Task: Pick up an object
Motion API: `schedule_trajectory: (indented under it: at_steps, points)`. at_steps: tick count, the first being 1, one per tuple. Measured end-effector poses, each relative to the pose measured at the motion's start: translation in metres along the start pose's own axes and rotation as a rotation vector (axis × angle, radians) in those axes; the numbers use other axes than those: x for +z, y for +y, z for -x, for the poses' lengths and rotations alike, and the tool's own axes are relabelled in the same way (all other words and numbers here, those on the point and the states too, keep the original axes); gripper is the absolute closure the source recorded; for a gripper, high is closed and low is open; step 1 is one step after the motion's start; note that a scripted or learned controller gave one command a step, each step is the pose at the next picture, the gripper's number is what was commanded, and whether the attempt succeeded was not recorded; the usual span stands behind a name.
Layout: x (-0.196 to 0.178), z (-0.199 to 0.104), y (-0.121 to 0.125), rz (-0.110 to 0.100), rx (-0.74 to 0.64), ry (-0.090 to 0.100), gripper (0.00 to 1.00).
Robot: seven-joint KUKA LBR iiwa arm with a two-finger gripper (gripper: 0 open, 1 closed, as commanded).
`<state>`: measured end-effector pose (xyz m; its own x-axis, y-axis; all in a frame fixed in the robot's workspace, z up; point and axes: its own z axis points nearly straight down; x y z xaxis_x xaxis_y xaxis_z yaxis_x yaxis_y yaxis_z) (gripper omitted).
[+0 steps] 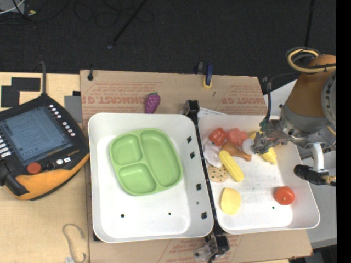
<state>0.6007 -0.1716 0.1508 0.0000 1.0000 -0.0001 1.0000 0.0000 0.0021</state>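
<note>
— Right bin (304,215), contents?
— Corn cob (231,165), lemon (231,200), tomato (284,195), cookie (218,174), red and pink pieces at the far side.
— Gripper (265,143)?
— Low over a yellow piece (269,156), far right; grip state, cannot tell.
— Left bin (104,201)?
— Green divided tray (146,161).

Premises: a robotics laboratory or test cell, not a home or shop. Grounds as follows. An industrial robot arm (310,92) with an orange band reaches over the bench from the right. A handheld control pendant (38,141), with screen, button rows and an orange grip, lies at the left. Two white bins (104,212) sit side by side on flattened printed cardboard (120,95) laid over the bench. The right-hand bin holds plastic toy food (230,166); the left-hand one holds a green divided plate (145,160). Loose cables (22,1) trail across dark flooring behind the bench.
</note>
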Motion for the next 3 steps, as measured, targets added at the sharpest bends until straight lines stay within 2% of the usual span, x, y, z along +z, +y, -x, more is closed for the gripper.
schedule_trajectory:
  at_steps: [1,2,3]
  points:
    - [-0.059,0.008,-0.006,0.002,0.006,-0.001,1.0]
    - [-0.078,0.011,-0.007,-0.002,0.005,0.0,1.0]
    - [-0.076,-0.031,-0.018,-0.006,-0.002,0.002,1.0]
